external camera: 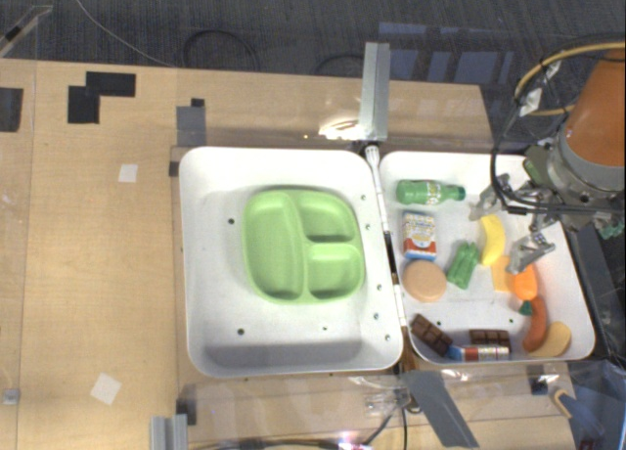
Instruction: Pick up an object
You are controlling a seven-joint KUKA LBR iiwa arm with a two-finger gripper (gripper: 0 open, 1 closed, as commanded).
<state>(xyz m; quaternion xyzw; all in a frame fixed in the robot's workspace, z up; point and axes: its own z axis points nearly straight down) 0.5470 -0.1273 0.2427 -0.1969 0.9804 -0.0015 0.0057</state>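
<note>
My gripper hangs over the right part of the right bin, its two grey fingers spread apart with nothing between them. Just below it lie a yellow banana and an orange piece. Further left in the same bin are a green bottle, a small red-and-blue carton, a round tan disc and a green block. Along the front wall lie brown chocolate pieces, a brown bar, a red sausage and a tan lump.
The left bin holds a light green divided plate. A metal post rises behind the seam between the bins. Black cables loop beside the arm's orange band at the right.
</note>
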